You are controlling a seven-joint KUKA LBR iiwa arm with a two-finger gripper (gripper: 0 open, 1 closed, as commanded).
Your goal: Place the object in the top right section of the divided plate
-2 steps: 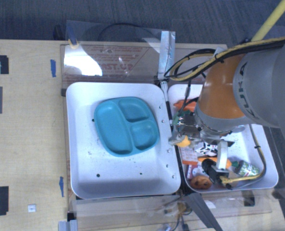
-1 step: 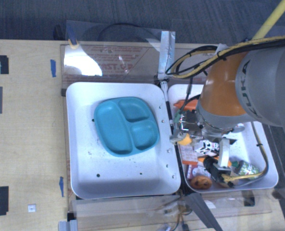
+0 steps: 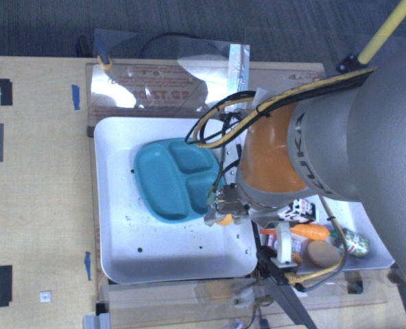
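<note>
The object (image 3: 223,218), a small orange-yellow thing, shows at the centre of the frame, just below the gripper (image 3: 220,211) and against the lower right edge of the plate (image 3: 169,184). So little of it shows that I cannot tell its kind, nor whether it lies in the bin or hangs from the gripper.

Largest to smallest: the arm (image 3: 347,136), grey with an orange band, covers the right half of the frame and reaches left. The left bin (image 3: 121,252), white and shallow, sits at centre left. The right bin (image 3: 378,252) is mostly hidden under the arm; at lower right it holds a carrot (image 3: 309,232), a brown round thing (image 3: 323,254), a black-and-white toy (image 3: 301,210) and a green thing (image 3: 356,242). The plate, blue and divided, lies tilted in the left bin, its sections facing up. The gripper hangs over the plate's lower right corner; whether it is spread or closed cannot be told.

Judged by size, the object is likely light and small, perhaps a plastic toy, so smooth and prone to slip. A hold across its middle, its narrowest width, seems safest. The target section lies just above and left of it.
</note>
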